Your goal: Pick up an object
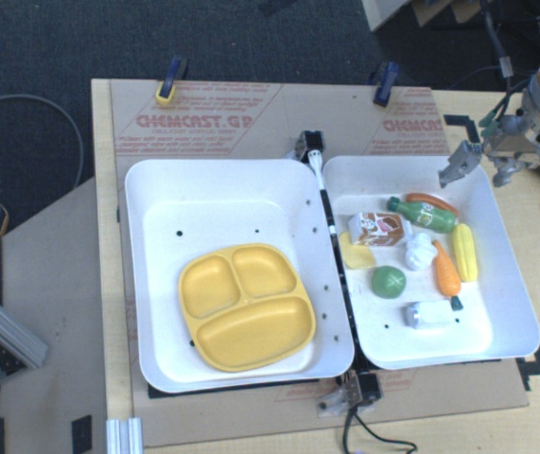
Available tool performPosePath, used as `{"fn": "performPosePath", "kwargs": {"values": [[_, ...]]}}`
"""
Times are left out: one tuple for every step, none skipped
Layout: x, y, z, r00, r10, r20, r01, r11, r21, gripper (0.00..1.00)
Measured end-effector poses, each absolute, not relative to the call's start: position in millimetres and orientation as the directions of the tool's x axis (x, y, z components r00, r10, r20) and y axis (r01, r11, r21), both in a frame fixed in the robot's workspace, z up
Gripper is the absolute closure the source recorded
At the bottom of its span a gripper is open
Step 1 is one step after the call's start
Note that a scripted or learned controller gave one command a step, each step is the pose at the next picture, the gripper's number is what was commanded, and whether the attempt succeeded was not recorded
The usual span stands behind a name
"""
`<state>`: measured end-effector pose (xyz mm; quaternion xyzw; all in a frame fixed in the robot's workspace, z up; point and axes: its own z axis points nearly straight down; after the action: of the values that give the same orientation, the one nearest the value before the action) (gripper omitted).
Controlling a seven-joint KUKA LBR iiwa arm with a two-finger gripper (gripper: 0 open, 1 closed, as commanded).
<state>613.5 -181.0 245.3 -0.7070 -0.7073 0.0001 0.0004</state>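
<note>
gripper (482, 162) hangs over the far right corner of the right bin (511, 324), its two fingers spread with nothing between them, so the pick is not yet begun. candidates all lie in that bin: a green bottle (425, 213) touching a red sausage (428, 200) just below the gripper, a brown-and-white packet (376, 227) to their left, a white lump (420, 252), an orange carrot (446, 273) beside a yellow corn cob (464, 253), a green ball (389, 281) and a small white tube (423, 315) nearer the front. to do it well, i judge the arm should choose a piece with free space on both sides; the white tube or the green ball stand apart from the rest, while the bottle and sausage are nearest but pressed together, so a finger could land on the neighbour. carrot and corn crowd each other likewise. the bin's far wall is close to the gripper and may catch a finger on descent. the left bin (151, 253) holds a yellow divided tray (246, 305), well apart and no hindrance. two clamps (168, 80) grip the board's far edge.
</note>
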Motion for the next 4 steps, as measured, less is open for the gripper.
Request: {"fn": "performPosePath", "kwargs": {"values": [[605.8, -93, 306, -0.009, 1.000, 0.000, 1.000, 0.009, 0.008, 0.00], [605.6, -98, 313, -0.002, 1.000, -0.002, 1.000, 0.002, 0.006, 1.00], [596.7, -56, 318, -0.004, 1.000, 0.001, 1.000, 0.004, -0.001, 1.00], [572.0, -52, 334, -0.001, 1.000, 0.001, 1.000, 0.001, -0.001, 1.00]]}}
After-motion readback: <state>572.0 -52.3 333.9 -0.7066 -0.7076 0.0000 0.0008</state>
